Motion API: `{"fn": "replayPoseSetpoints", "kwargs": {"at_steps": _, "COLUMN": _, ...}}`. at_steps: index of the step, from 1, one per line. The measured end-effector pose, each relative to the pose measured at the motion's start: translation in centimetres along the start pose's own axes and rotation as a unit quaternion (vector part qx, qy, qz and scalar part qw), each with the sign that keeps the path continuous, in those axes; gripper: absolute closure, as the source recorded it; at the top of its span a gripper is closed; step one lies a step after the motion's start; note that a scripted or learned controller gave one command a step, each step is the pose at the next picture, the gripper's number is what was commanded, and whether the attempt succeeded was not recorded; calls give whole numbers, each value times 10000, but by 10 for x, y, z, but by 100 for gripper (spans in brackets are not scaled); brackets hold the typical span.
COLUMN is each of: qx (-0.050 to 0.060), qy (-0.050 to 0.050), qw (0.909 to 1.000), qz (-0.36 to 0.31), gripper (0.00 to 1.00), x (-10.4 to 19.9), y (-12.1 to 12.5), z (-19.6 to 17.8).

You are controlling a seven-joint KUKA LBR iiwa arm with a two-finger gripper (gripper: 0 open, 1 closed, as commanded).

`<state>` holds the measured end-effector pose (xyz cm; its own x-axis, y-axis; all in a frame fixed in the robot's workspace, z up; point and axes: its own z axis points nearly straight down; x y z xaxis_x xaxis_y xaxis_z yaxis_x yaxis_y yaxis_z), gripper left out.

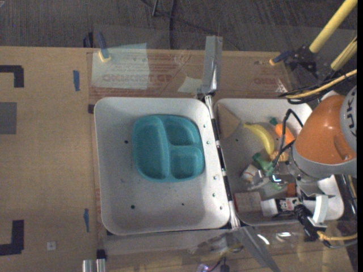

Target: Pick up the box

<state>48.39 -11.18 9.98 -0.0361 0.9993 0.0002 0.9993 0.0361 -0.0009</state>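
Note:
A small brown box (248, 200) lies flat near the front edge of the right bin (229, 118). My gripper (264, 177) hangs low in that bin, just above and slightly right of the box, under the orange wrist band (323, 137). Nothing can be seen held in it. The arm's body hides the right half of the bin.
A yellow banana (260, 135), an orange item (285, 134) and a small green object (262, 163) crowd the right bin behind the gripper. A white, red and black packet (278, 204) lies right of the box. A teal divided plate (168, 147) sits in the left bin (113, 197).

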Motion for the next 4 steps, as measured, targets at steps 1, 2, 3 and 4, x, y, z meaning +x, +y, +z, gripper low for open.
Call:
{"fn": "replayPoseSetpoints", "kwargs": {"at_steps": 1, "qx": -4, "qy": -4, "qw": 9900, "qz": 1410, "gripper": 0, "x": -72, "y": -7, "z": -84}}
{"fn": "replayPoseSetpoints", "kwargs": {"at_steps": 2, "qx": -3, "qy": -6, "qw": 9650, "qz": 2624, "gripper": 0, "x": -78, "y": -7, "z": -280}}
{"fn": "replayPoseSetpoints", "kwargs": {"at_steps": 3, "qx": -3, "qy": -16, "qw": 9653, "qz": 2611, "gripper": 100, "x": -77, "y": -6, "z": -290}}
{"fn": "replayPoseSetpoints", "kwargs": {"at_steps": 4, "qx": 11, "qy": -2, "qw": 9534, "qz": 3018, "gripper": 100, "x": -68, "y": -7, "z": -239}}
